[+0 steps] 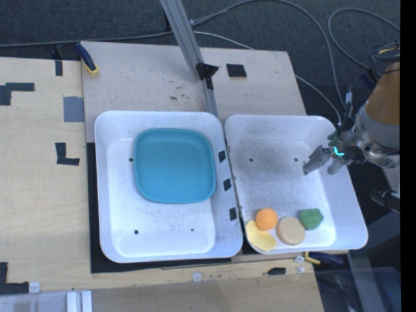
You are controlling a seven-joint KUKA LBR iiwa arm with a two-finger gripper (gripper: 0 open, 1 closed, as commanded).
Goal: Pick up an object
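Along the front edge of the right bin (260,145) lie an orange ball (266,218), a tan round object (290,231), a green object (311,218) and a yellow flat piece (260,239). My gripper (323,162) hangs over the right side of this bin, above and to the right of those objects. Its fingers are open and hold nothing.
A square blue plate (174,165) lies in the left bin (114,174). A metal pole (188,41) slants up from between the bins. Cables run over the dark floor behind the bench.
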